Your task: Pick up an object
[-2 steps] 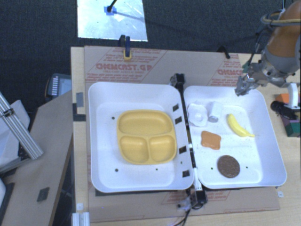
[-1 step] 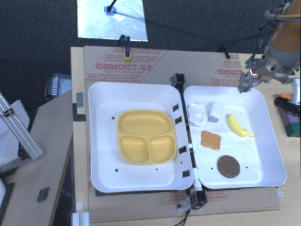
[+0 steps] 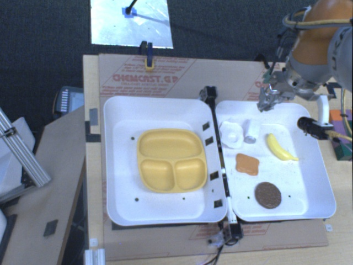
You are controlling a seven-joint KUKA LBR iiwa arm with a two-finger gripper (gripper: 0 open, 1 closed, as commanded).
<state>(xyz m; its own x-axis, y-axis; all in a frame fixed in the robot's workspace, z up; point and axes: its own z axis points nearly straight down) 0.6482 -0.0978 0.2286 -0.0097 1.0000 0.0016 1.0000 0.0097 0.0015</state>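
My gripper hangs over the back edge of the right bin, above and to the right of a small white cup and a white cylinder. Nothing shows between its tips. A yellow banana lies to the right of the cylinder. An orange toast-like piece sits in the middle of the bin, and a brown round cookie lies nearer the front.
The left bin holds a yellow divided plate. A black divider runs between the bins. A yellow clamp stands at the bench's back edge. A black part sticks over the right bin's right rim.
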